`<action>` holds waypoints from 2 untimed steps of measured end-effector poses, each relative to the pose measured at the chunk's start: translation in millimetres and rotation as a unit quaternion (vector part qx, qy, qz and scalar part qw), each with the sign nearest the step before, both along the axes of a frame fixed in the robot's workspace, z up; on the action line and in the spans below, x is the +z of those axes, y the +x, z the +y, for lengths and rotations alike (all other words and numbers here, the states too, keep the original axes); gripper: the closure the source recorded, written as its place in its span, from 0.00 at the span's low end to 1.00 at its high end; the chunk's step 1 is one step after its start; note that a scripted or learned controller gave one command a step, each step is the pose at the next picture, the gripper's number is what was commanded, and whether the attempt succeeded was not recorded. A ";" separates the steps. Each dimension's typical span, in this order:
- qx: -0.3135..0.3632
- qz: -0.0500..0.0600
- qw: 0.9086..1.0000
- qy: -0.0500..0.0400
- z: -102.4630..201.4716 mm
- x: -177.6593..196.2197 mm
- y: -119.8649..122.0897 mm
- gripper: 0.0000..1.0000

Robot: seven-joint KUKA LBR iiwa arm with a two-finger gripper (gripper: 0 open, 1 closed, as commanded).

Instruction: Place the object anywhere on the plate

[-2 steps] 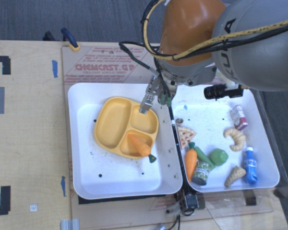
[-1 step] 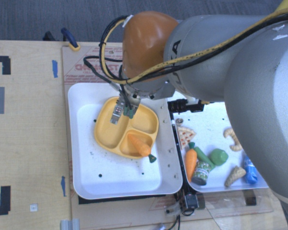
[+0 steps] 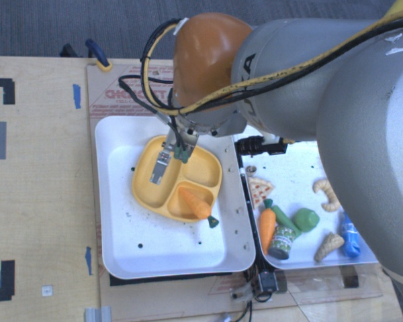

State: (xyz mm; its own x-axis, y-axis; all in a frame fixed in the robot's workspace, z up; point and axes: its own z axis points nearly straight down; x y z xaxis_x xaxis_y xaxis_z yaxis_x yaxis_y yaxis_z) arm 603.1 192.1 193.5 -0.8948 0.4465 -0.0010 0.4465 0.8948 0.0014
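A yellow divided plate (image 3: pixel 148 186) lies in the left white bin (image 3: pixel 121 247). An orange toy carrot (image 3: pixel 195 203) with a dark green tip rests in the plate's lower right compartment, its tip poking over the rim. My gripper (image 3: pixel 171 161) hangs over the plate's upper middle, above and left of the carrot. One grey finger (image 3: pixel 160 168) points down-left and a darker one sits by the wrist. They stand apart, with only the yellow plate showing between them. The carrot is clear of the gripper.
The right bin (image 3: pixel 289 173) holds a second carrot (image 3: pixel 266 225), a pizza slice (image 3: pixel 258 192), a green piece (image 3: pixel 305 219), a small green jar (image 3: pixel 281 241), a blue bottle (image 3: pixel 350 239) and tan pieces. The arm's bulk covers that bin's upper right.
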 end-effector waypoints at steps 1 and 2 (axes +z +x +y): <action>0.000 0.000 1.000 0.000 0.0 0.0 0.0 0.00; 0.000 0.000 1.000 0.000 0.0 0.0 0.0 0.00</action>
